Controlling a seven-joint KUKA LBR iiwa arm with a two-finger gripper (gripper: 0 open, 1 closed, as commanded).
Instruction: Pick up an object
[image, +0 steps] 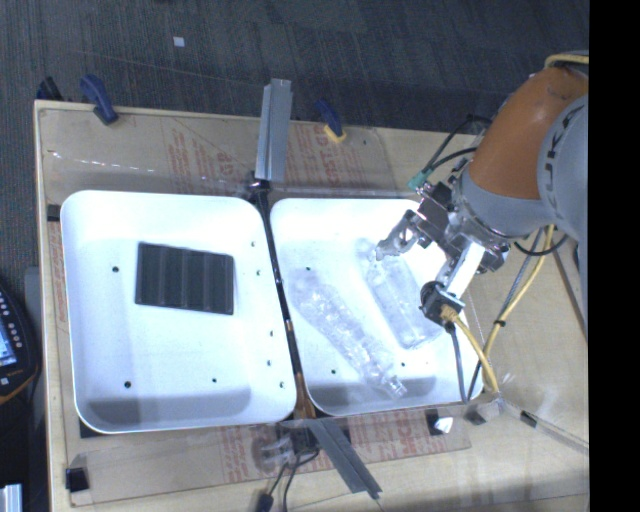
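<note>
Gripper (415, 268) over the right bin (330, 400)
Fingers spread apart astride a clear, crinkled plastic bottle (398, 295); a second clear bottle (345, 330) lies beside it.

- Red printing is showing on the bench sheet (180, 150) around the bins, too blurred to make out.
- Nothing else is bearing legible text, labels or numbers.

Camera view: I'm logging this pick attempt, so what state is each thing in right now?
Gripper: over the right bin, at the top end of a bottle; grasp unclear.
Clear plastic bottle nearest the gripper: lying flat in the right bin.
Second clear plastic bottle: lying diagonally beside it.
Black ridged pad: flat in the left bin.
</note>
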